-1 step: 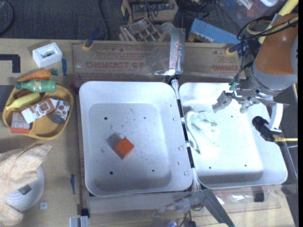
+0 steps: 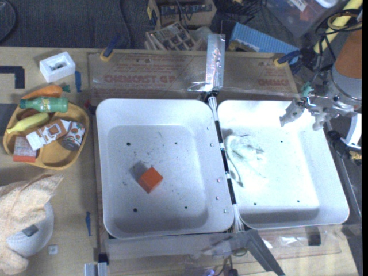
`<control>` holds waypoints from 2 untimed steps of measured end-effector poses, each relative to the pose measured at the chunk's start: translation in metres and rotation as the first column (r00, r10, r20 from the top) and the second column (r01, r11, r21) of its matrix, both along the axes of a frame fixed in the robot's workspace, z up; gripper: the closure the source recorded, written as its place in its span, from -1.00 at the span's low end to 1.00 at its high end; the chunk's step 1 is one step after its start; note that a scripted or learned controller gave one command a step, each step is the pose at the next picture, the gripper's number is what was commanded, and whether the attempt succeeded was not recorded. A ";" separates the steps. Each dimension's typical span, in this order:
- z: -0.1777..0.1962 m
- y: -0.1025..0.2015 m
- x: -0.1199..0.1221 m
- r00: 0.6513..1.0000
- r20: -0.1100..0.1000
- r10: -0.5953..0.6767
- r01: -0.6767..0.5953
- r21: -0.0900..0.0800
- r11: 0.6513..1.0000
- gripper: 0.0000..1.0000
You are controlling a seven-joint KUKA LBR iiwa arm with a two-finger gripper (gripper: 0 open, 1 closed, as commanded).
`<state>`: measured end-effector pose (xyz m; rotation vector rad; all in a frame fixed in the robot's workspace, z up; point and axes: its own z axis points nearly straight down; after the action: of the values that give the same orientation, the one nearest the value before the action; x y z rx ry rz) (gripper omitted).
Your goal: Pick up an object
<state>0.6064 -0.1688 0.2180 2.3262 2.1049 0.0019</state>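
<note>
- The orange block (image 2: 152,179) lies in the left bin (image 2: 115,119), a little below and left of that bin's middle, with a grey face or shadow just on its upper left side.
- The block rests on the bin floor, apart from all four walls, with small dark specks scattered around it.
- The right bin (image 2: 328,206) stands beside the left one, their inner rims touching along the middle of the bench (image 2: 92,171); a greyish scuff mark sits on its floor near its left wall.
- The arm comes in from the right edge, its orange band near the upper right corner.
- The gripper (image 2: 302,114) hangs over the upper right part of the right bin, well apart from the block.
- Its jaws stand spread, two pale fingers set apart with nothing between them.
- Left of the bins, a yellow bowl (image 2: 52,161) holds a green bottle (image 2: 45,104), a banana (image 2: 26,122) and small packets.
- A white box (image 2: 57,65) sits above the bowl.
</note>
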 end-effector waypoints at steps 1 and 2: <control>-0.124 0.078 -0.004 1.000 0.002 -0.024 0.024 0.003 1.000 -1.00; -0.098 0.012 0.010 1.000 -0.001 0.029 -0.029 0.001 1.000 -1.00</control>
<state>0.6169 -0.1565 0.1200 2.2958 2.1393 0.0019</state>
